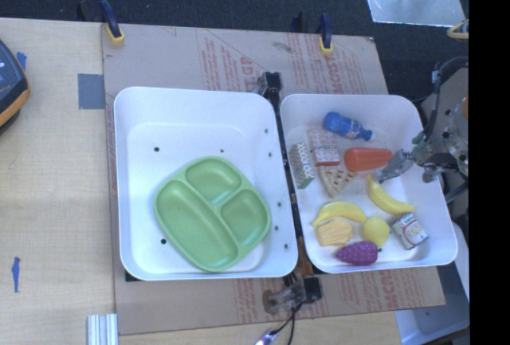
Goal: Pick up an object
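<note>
1. Reaching in from the right, the grey two-finger gripper hangs low over the right shallow white bin; whether its claw is apart or together cannot be told
2. Its tip sits just beside the orange-red plastic carrot, above a yellow plastic banana
3. The left white bin holds a green divided plastic plate
</note>
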Controlling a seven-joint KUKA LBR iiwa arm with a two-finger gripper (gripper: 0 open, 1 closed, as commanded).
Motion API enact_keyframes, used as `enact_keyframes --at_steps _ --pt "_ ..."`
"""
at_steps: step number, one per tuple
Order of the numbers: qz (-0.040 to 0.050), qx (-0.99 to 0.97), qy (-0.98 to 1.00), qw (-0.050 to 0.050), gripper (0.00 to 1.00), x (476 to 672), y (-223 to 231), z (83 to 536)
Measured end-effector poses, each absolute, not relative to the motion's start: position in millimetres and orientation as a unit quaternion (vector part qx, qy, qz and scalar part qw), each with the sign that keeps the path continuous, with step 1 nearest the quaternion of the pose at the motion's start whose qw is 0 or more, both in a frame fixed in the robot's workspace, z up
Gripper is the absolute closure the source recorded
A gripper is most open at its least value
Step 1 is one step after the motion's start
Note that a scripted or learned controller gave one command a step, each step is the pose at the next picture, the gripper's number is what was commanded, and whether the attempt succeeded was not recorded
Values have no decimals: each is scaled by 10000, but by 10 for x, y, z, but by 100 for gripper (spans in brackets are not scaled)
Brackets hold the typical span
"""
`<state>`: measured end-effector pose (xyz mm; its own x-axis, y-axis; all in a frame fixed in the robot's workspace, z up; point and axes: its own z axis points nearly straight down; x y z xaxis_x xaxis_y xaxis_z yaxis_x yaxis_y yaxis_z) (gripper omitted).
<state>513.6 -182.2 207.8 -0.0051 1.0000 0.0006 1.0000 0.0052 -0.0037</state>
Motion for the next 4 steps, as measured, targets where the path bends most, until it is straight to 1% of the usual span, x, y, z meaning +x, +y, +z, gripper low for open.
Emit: enact_keyframes --at_steps 1,2,3,4 --pt "-9 -7049 -7093 -16 0 5524 -1777 953" --pt "-7 -7049 -7093 -25 0 6107 -1397 960" --pt "7 -7062 -7080 0 0 6078 -2129 1711" --pt "19 -7050 -7092 23 0 5946 -1699 907"
